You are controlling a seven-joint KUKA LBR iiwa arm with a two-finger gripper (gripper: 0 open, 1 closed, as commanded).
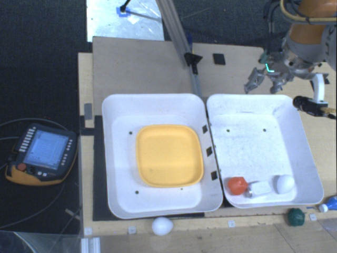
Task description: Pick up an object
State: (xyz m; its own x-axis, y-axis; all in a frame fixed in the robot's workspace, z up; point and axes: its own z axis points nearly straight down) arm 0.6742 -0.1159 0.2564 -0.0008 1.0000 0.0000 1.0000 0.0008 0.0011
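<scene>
The gripper [266, 83] hangs open and holds nothing at the upper right of the frame. The orange object [236, 185] lies at the lower edge of the right bin [253, 136], touching a small white piece [258, 188]. I think the fingers could hit the bin wall or catch both things.

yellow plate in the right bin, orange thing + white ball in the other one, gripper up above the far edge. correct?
Bins are swapped. The camera view shows the yellow plate in the left bin, and the orange thing and white ball in the right bin. The gripper does sit above the right bin's far edge.
</scene>
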